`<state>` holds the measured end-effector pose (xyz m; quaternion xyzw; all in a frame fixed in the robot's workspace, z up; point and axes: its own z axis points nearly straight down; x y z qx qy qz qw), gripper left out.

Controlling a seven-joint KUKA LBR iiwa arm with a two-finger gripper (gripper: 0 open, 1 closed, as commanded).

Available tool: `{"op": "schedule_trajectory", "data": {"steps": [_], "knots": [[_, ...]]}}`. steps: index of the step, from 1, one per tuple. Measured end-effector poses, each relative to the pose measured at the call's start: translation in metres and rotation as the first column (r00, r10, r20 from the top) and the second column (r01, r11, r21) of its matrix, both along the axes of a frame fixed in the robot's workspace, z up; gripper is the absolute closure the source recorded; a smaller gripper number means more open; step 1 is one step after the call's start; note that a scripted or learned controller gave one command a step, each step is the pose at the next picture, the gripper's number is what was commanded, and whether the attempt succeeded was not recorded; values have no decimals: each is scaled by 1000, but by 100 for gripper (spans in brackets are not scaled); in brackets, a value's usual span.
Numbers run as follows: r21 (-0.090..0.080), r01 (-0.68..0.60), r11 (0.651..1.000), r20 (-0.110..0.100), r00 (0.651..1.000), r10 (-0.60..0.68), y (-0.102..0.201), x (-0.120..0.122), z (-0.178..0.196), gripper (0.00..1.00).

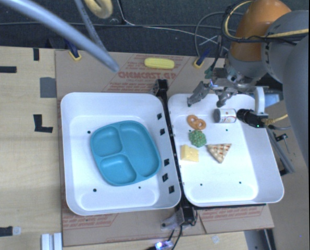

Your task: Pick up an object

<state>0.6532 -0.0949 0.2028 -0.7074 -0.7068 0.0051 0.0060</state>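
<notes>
Gripper (pixel 213 95) is hovering over the far edge of the right bin (pixel 259 186), its two grey fingers splayed apart and grasping nothing; one fingertip is reaching toward the bin's far-left corner, the other hanging above the small can. Candidates for picking, all lying in the far half of the right bin: a toy pretzel (pixel 196 122), brown and looped, sitting nearest the divider between the bins; a green broccoli piece (pixel 198 138) touching or almost touching the pretzel's near side; a yellow cheese block (pixel 189 153) just beside the broccoli toward the bin's middle; a pizza slice (pixel 219 151) lying flat to the right of the cheese; a small white can (pixel 226 115) lying on its side close under the fingers. Handling, as judged: all are looking like light, rigid play-food pieces, neither fragile nor soft. The can is likely to roll if nudged, so closing across its round body would suit it. The pretzel and pizza slice are lying low and flat, offering little height; fingers would need to be going right down to the bin floor and pinching across the narrow width. The cheese block is offering straight opposite faces, probably the surest hold. The left bin (pixel 76 186) is holding a blue divided plate (pixel 124 152).
</notes>
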Motion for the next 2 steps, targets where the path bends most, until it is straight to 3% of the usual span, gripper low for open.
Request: {"op": "schedule_trajectory", "data": {"steps": [1,2], "knots": [[-1,-3,1000,14,1000,3,0,3,9,0],[-3,-2,1000,10,1000,2,-4,-4,-38,0]]}}
